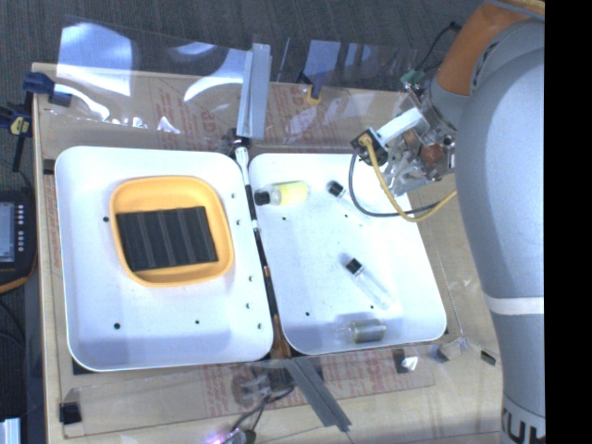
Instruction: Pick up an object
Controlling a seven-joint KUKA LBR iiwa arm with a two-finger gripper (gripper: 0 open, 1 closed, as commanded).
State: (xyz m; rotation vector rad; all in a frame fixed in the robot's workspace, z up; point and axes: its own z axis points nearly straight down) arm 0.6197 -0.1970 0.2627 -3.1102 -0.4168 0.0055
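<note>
The tool [412, 160], its grip state impossible to tell, hangs above the right bin's [421, 326] upper right corner, while the candidates, a yellow bottle [285, 193], a clear vial [366, 283] and a small jar [363, 330], lie ungrasped, so picking remains undone.

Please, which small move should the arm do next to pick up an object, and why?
Probably move the gripper left and down over the yellow bottle. The gripper sits at the right bin's upper right edge, holding nothing visible, and that bottle lies apart from other items, near the bin's upper left corner.
</note>
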